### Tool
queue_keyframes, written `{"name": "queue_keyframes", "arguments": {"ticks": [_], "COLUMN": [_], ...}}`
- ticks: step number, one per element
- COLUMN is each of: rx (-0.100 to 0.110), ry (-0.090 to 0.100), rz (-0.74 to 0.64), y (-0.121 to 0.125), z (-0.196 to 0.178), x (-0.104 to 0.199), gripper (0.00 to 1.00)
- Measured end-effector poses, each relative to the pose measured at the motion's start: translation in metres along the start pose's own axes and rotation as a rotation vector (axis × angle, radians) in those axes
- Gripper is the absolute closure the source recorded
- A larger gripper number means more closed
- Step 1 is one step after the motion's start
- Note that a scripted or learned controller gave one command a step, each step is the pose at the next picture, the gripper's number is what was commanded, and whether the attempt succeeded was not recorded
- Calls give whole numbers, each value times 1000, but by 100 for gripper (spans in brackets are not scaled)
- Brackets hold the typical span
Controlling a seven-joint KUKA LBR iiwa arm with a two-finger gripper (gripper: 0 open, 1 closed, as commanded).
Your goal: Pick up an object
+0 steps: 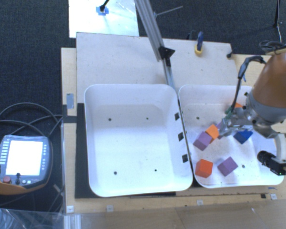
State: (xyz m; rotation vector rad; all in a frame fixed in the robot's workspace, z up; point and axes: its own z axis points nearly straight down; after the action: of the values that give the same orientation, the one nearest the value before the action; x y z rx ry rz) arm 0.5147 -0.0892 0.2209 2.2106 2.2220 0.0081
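Dark carpet round the table [133, 66]. End effector [225, 129] low over right bin [190, 97], grip state impossible to tell. Could nudge orange cube [212, 130] into purple cube [203, 140], spoiling the grasp.

One camera hangs fixed above the bench [133, 61], looking down at a slant. It sits far enough back to take in both white bins [133, 142], the surrounding floor [28, 32] and the arm [276, 89] reaching in from the right.

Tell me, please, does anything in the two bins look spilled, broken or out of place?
Nothing stands out. The blocks lie loose in the right bin, all inside its walls, and the claw hangs among them near an orange block.
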Motion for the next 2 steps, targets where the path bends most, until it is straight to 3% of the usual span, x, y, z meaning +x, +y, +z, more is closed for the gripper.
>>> {"name": "queue_keyframes", "arguments": {"ticks": [2], "rx": [5], "ry": [4], "rz": [-6], "y": [3], "z": [-12], "x": [97], "gripper": [100]}}
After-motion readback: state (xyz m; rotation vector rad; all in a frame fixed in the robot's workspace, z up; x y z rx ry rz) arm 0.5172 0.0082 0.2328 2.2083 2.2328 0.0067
